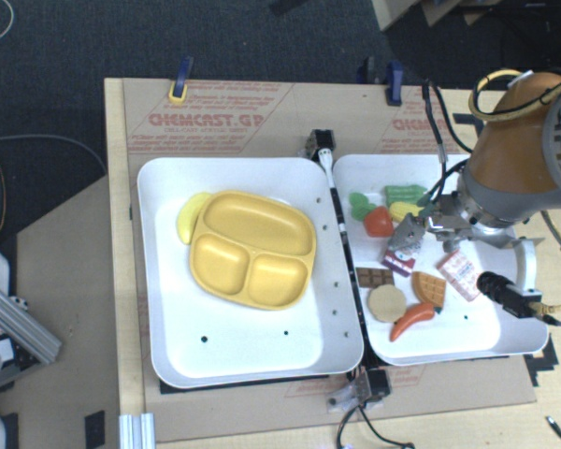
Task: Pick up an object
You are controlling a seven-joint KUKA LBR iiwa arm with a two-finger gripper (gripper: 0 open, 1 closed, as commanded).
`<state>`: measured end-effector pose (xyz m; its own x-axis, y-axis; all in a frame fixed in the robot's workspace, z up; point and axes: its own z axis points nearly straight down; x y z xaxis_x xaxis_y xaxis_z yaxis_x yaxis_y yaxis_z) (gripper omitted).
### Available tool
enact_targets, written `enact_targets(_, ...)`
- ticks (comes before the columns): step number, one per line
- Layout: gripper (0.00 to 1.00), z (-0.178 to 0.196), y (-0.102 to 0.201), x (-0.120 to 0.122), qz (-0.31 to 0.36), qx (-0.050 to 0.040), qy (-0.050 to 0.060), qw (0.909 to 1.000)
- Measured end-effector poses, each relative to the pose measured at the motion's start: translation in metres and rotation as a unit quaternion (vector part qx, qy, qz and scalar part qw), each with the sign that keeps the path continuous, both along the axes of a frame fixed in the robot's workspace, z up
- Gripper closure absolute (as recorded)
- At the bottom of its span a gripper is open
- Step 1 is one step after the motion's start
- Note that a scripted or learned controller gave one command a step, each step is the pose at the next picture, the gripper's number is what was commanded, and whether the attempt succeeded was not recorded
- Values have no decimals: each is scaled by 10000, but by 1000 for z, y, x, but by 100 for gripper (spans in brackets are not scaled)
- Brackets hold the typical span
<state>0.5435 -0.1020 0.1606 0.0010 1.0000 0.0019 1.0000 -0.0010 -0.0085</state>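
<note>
The arm (519, 148) reaches in over the right bin (467, 344), its orange band up near the desk's (262, 110) far right corner. The hand (413, 238) hangs low over the middle of that bin, above a small dark and pink packet (399, 260); whether its fingers are apart or together I cannot tell from here, and nothing is plainly held between them.

The small things are clustered in the right bin, toward its left wall: a red tomato-like piece (379, 221) and a green piece (359, 202) at the far side, a longer green item (405, 194) just beyond, a chocolate bar (373, 276), a round tan disc (387, 302), a waffle-like orange piece (429, 288) and a red-orange pepper (412, 321) near the front. A red-and-white packet (461, 272) lies to the hand's right.

In the left bin (243, 358) rests a yellow divided tray (252, 248), upright, toward the far side.
</note>
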Motion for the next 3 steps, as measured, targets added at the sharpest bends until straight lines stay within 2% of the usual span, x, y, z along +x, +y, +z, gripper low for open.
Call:
enact_targets(2, 0, -74, 1, 0, 1, 4, -49, 10000)
enact_targets(3, 100, -65, 0, -1, -6, -9, -42, 10000)
